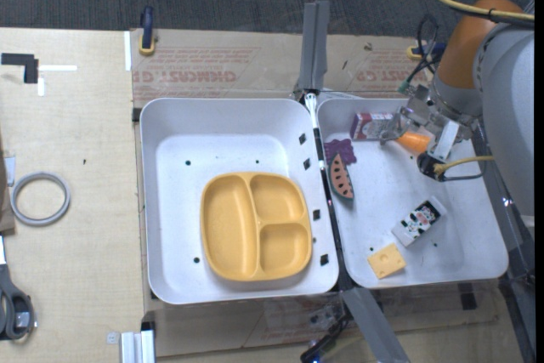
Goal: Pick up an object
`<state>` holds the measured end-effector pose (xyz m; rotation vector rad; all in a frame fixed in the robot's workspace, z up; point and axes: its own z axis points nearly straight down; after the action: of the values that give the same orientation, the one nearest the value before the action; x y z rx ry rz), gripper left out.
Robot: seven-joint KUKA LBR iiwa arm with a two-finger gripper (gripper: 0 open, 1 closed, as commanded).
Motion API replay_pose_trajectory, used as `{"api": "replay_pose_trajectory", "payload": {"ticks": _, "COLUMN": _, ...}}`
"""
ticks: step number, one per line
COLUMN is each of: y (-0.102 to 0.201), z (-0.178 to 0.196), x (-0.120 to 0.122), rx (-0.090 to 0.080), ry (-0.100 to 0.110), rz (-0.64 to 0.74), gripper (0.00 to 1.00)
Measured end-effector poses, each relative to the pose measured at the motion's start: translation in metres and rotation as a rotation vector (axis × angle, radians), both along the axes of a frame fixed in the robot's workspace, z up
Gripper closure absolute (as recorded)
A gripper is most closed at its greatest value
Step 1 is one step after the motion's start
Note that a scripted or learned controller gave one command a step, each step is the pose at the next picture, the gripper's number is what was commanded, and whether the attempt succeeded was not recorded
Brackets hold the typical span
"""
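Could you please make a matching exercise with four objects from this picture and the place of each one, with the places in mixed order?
Objects:
1. yellow divided plate
2. watermelon slice toy
3. cheese wedge toy
4. grey tape ring

Places:
A. right bin, near the front edge
B. on the wooden bench, left of both bins
C. in the left bin
D. right bin, beside the divider

Pairs: 1-C, 2-D, 3-A, 4-B

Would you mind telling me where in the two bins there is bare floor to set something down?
Left bin: a bare strip behind the yellow divided plate. Right bin: open floor between the watermelon slice, cheese wedge and black-and-white pack. Crowded at the back by the gripper, pink box and orange piece.
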<state>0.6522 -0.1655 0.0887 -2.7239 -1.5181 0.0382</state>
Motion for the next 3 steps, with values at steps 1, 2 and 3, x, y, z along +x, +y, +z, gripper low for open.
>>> {"api": "replay_pose_trajectory", "payload": {"ticks": 1, "y": 0.025, "z": 0.015, "x": 0.005, "rx": -0.006, "ry": -0.026, "rz": 0.199, "gripper": 0.00}}
{"api": "replay_pose_trajectory", "payload": {"ticks": 2, "y": -0.008, "z": 0.003, "x": -0.007, "rx": -0.008, "ry": -0.031, "rz": 0.054, "gripper": 0.00}}
{"api": "replay_pose_trajectory", "payload": {"ticks": 3, "y": -0.009, "z": 0.013, "x": -0.007, "rx": -0.009, "ry": -0.030, "rz": 0.056, "gripper": 1.00}}
